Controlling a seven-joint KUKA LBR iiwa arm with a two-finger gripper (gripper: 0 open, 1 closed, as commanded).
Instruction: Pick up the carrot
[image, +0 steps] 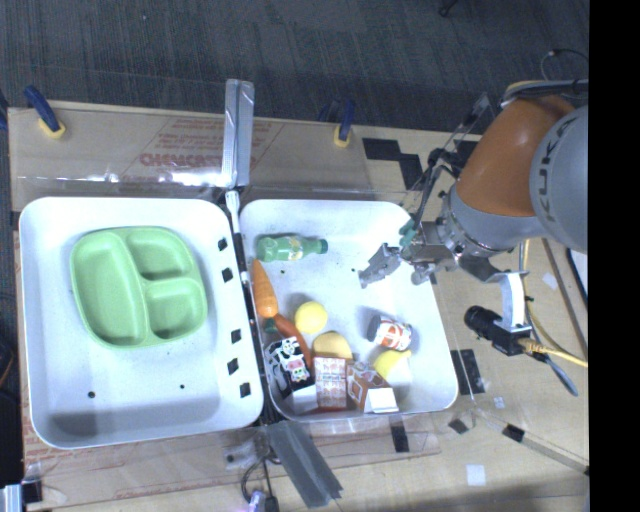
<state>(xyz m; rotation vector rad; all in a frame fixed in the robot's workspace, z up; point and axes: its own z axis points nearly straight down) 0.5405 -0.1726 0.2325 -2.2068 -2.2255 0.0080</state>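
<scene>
— Just below the gripper (385, 264), what lies nearest?

— Bare white floor of the right-hand bin (345, 222); nothing sits between the fingers, which look slightly parted, though the gap is small and hard to read at this slant.

— And the carrot (263, 288)?

— Off to the jaws' left in this view and a little lower, hard against the bin's left wall. It lies well apart from the gripper, with open floor between.

— Which way does it run?

— Its long axis goes roughly top to bottom of the view, tilted a little, broad end low. A red piece touches its lower end, and a lemon (311, 318) sits just beside that.

— Anything else close to it?

— A green bottle (288, 247) lies crosswise just above its upper tip. I judge the jaws must travel left and close across the carrot's width, clear of the bottle.

— Farther still?

— Beyond the wall, the left bin holds a green divided plate (140, 285).
</scene>
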